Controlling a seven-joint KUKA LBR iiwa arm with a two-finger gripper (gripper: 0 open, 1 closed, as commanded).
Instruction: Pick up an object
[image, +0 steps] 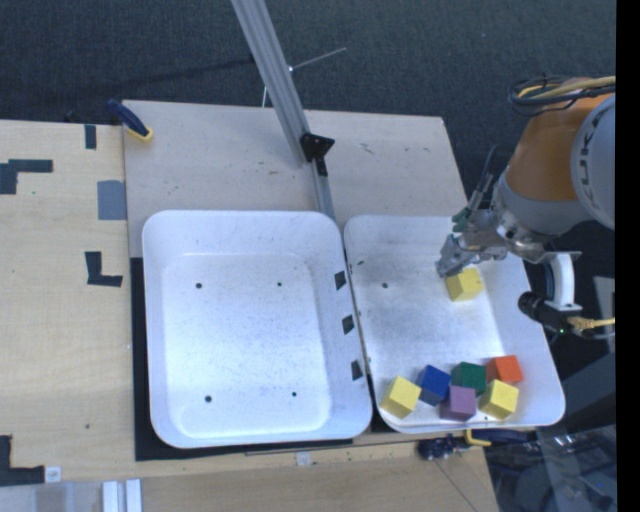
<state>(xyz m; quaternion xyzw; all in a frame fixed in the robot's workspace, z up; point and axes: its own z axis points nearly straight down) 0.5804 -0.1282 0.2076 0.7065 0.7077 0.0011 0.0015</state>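
- Camera view shows the grey metal pincer (458, 262) hanging low over the right shallow white plastic bin (400, 330), in its upper half.
- A small yellow cube (464, 286) sits just below the pincer tip, touching or nearly so; I cannot tell whether the pincer grips it or whether it is open.
- Other coloured cubes (455, 390) cluster along that bin's near edge, well apart from the pincer.

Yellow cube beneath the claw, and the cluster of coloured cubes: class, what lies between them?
In the camera view, bare speckled white bin floor separates that yellow cube from the cluster.
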